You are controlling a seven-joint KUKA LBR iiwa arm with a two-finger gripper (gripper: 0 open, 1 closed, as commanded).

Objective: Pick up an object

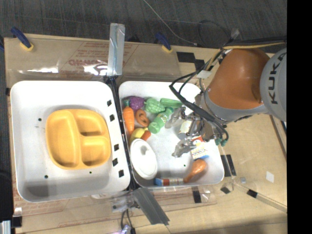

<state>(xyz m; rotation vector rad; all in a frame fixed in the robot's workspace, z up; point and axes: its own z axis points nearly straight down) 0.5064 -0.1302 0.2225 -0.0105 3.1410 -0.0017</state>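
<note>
I see the bench (pixel 253 145) carrying two white bins; the left bin (pixel 24 130) holds a yellow divided tray (pixel 78 138). In the right bin (pixel 161 89), my arm (pixel 239 82) hangs over the toys. The claw (pixel 187 135) sits beside the green toy (pixel 158 123), its grip I cannot tell. A white lid (pixel 144 159) lies left of the claw.
</note>
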